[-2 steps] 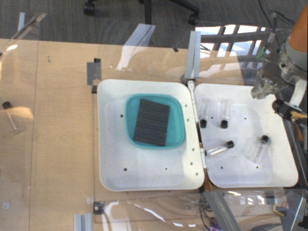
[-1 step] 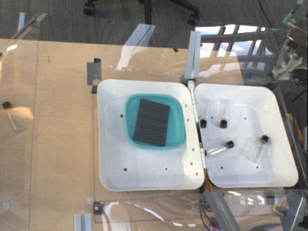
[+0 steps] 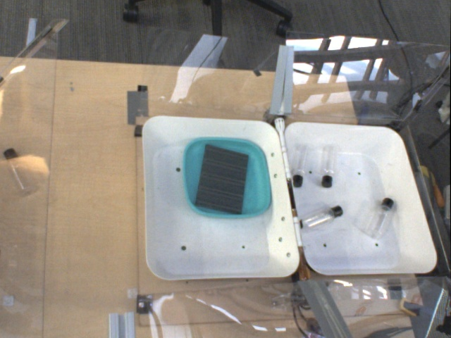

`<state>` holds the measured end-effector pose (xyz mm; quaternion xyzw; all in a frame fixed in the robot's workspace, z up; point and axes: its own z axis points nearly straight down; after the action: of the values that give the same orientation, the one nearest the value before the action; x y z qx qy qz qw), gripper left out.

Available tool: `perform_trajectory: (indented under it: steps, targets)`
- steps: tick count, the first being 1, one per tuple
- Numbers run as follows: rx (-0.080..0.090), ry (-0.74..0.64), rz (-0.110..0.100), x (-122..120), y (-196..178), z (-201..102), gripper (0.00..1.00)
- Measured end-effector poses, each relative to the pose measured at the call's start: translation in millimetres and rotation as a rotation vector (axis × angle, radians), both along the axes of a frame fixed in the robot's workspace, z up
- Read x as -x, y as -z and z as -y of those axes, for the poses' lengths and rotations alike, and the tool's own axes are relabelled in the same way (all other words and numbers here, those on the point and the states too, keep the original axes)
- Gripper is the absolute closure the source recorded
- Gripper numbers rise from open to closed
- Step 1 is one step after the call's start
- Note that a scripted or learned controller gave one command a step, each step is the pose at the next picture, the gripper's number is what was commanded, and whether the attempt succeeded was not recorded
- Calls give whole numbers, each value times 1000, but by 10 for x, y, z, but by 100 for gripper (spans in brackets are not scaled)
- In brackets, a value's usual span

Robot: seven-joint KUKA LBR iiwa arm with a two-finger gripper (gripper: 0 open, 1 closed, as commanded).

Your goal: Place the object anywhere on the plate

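Observation:
A teal plate [image 3: 261,178] lies in the left bin [image 3: 211,252]. On it rests a dark grey ribbed rectangular block [image 3: 223,179], lying flat and slightly turned, covering the plate's middle. In the right bin [image 3: 394,252] lie several small clear vials with black caps: one near the divider [image 3: 297,171], one beside it [image 3: 326,169], one lying on its side [image 3: 323,217], and one at the right [image 3: 378,217].
The two white bins sit side by side on a wooden bench [image 3: 70,224]. Clear panels and a metal post [image 3: 282,83] stand behind the bins. An office chair base [image 3: 211,5] is on the carpet at the top.

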<state>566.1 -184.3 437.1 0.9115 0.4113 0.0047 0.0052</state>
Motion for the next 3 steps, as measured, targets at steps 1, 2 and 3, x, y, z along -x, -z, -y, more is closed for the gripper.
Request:
perform_trajectory:
  steps: [1,2,3]
  targets:
    - [0,-1,-1,0,2,-3,0]
    - [-2,119,-2,691,5,99,0]
    - [-2,119,-3,690,6,96,0]
